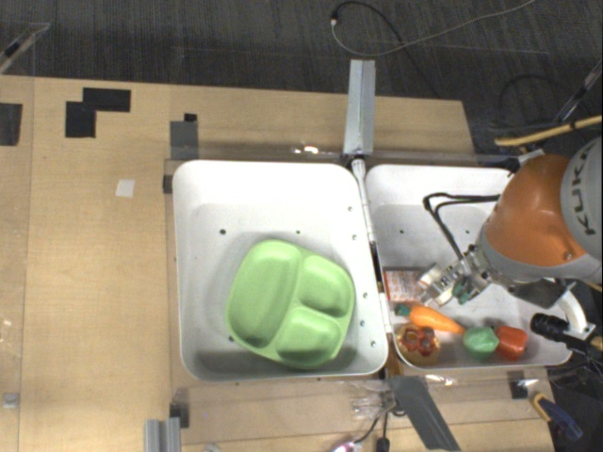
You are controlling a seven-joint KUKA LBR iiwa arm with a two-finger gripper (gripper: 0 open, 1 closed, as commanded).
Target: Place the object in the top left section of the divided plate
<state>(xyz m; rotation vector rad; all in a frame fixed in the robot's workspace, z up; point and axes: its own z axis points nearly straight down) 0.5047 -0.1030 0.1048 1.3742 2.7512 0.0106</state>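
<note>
Carrot [435, 318] lengthwise left-right, tip right

Open floor around the green divided plate [290, 301] in the left bin [203, 215], toy food [459, 332] crowded along the right bin's [405, 210] near wall

Two shallow white plastic bins sit side by side on the wooden counter [85, 281], their inner walls touching. The left bin [203, 205] holds a light green divided plastic plate [290, 301], lying toward its near right part. In the right bin [405, 205], along the near wall, lie from left to right a small reddish round toy [419, 341], an orange toy carrot [435, 318] just behind it, a green toy vegetable [480, 341] and a red toy piece [512, 341]. The gripper [443, 285] hangs just behind the carrot.
</note>
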